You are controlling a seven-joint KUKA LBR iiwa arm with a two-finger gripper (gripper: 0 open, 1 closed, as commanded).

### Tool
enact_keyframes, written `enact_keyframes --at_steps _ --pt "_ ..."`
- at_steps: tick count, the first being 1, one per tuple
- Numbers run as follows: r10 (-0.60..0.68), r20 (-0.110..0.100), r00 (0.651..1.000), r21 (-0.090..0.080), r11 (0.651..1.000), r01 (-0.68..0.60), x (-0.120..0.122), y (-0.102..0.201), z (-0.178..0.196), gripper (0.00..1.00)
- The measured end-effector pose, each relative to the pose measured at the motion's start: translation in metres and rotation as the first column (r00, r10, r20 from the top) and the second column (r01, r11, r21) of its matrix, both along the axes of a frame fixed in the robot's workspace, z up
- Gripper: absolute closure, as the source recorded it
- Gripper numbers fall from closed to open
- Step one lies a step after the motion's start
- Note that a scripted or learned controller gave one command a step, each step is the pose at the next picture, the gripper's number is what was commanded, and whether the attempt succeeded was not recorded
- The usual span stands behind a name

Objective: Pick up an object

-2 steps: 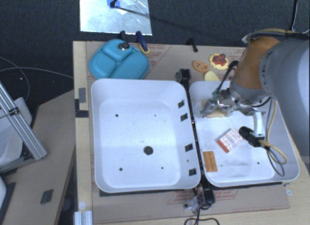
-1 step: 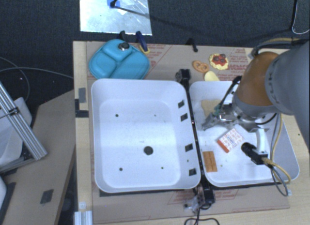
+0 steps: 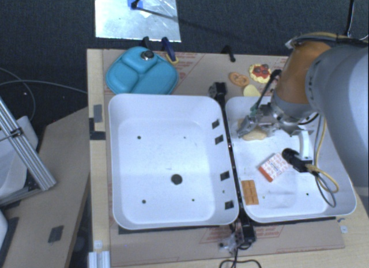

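Note:
My gripper (image 3: pixel 251 124) is low over the far left part of the right bin (image 3: pixel 300 203), close to the divider between the bins. A pale, cream-coloured object (image 3: pixel 254 136) lies right beneath it, partly covered by it. Whether the gripper touches it I cannot tell. A small orange and white box (image 3: pixel 273 167) lies in the middle of the right bin, and a flat orange card (image 3: pixel 249 192) lies near its front left. In the left bin (image 3: pixel 138 215) there is one small dark round object (image 3: pixel 176 179).
The grey arm with its orange band (image 3: pixel 297 76) covers the right bin's far right side. A black part with a yellow cable (image 3: pixel 300 162) hangs beside the box. Behind the bins sit a blue tray (image 3: pixel 141 72) and several small toy foods (image 3: pixel 260 72).

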State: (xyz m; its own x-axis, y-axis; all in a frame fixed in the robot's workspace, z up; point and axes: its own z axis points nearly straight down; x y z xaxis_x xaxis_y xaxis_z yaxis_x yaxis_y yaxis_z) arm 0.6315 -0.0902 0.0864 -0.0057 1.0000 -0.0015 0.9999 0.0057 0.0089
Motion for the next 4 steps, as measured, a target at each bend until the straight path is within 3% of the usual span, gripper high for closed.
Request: enact_keyframes --at_steps 1,2,3,4 --pt "-0.005 -0.004 1.000 0.000 1.000 0.005 -0.047 -0.013 0.003 0.00" --pt "0.002 0.000 1.000 0.001 1.000 -0.002 0.013 0.007 0.013 0.00" --pt "0.002 -0.002 1.000 0.000 1.000 -0.002 0.011 0.005 0.023 1.00" --pt "0.003 -0.005 1.000 0.005 1.000 -0.003 -0.063 0.059 0.103 1.00"
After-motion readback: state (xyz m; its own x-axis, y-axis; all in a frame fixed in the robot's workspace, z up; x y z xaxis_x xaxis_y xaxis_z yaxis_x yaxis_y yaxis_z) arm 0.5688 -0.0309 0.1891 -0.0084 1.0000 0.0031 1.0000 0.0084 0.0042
